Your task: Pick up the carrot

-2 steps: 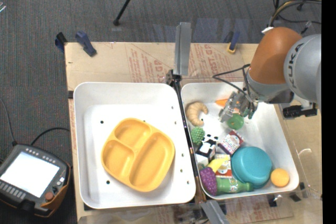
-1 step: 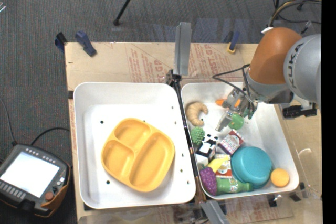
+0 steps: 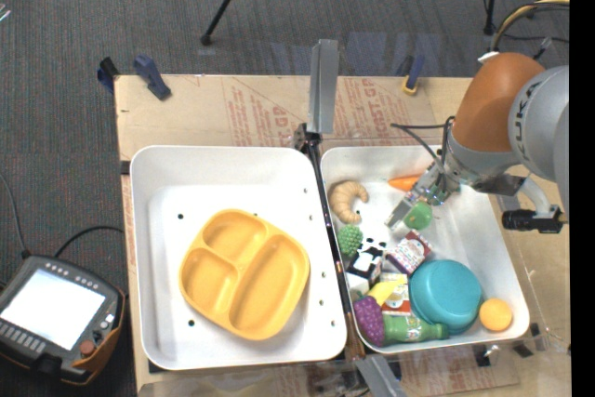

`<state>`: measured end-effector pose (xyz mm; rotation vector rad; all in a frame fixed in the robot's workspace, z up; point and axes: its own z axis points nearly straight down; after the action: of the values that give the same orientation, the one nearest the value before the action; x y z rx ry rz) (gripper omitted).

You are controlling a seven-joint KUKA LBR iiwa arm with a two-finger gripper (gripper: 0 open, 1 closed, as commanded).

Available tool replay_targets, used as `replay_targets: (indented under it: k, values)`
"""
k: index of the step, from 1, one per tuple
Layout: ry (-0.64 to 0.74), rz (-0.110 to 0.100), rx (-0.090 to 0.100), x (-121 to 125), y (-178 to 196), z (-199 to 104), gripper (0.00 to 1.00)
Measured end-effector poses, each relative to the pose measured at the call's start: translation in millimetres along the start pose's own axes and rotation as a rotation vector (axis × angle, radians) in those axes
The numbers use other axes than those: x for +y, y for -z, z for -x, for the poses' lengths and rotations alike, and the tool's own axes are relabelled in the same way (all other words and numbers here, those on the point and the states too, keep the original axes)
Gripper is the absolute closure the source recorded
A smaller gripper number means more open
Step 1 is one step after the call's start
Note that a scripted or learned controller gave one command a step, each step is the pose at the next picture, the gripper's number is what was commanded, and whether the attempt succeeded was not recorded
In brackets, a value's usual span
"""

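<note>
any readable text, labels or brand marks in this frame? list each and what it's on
"KUKA", partly seen, on the grey arm beside its orange band.
Red printed lettering on the brown board behind the bins: upside down from this view, too blurred to read.
Labels on the small packets and the bottle in the right bin: too small to read.
Screen of the pendant: blank glare, nothing legible.

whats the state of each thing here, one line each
orange toy carrot: lying in the right white bin, not gripped
hand: low over the right bin, beside the carrot
yellow divided plastic plate: flat in the left white bin
teal plastic bowl: upside down in the right bin
</note>
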<state>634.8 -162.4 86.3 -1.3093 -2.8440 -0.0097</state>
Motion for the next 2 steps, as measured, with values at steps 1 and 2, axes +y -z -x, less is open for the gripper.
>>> replay_targets:
  k: [1, 2]
  values:
    - [-0.278, -0.002, -0.001, 17, -1, -9, 0.0]
    - [-0.556, -0.002, -0.008, 8, -2, 6, 0.0]
